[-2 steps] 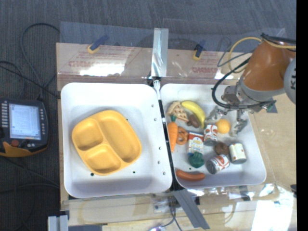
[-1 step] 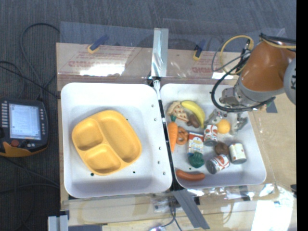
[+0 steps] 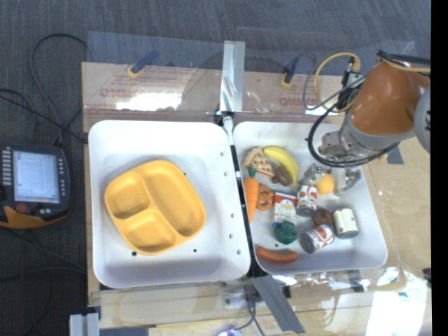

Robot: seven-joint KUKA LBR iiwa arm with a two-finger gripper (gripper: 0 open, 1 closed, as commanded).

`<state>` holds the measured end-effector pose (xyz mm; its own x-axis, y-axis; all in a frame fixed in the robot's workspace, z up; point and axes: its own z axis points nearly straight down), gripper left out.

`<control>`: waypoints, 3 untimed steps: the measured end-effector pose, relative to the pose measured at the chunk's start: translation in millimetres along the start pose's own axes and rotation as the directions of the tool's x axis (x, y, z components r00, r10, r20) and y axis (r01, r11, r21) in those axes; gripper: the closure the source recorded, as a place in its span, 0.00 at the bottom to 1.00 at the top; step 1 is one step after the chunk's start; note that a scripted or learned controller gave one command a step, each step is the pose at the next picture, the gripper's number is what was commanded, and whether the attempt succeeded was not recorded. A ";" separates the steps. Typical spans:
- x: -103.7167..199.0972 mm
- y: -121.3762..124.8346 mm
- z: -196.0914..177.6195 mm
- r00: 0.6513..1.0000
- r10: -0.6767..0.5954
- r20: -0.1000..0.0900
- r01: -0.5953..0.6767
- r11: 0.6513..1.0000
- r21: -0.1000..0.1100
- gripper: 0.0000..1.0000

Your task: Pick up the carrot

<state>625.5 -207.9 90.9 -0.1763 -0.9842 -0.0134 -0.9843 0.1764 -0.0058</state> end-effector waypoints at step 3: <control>11.6 19.7 -4.5 0.957 -0.291 -0.008 0.291 0.957 0.006 1.00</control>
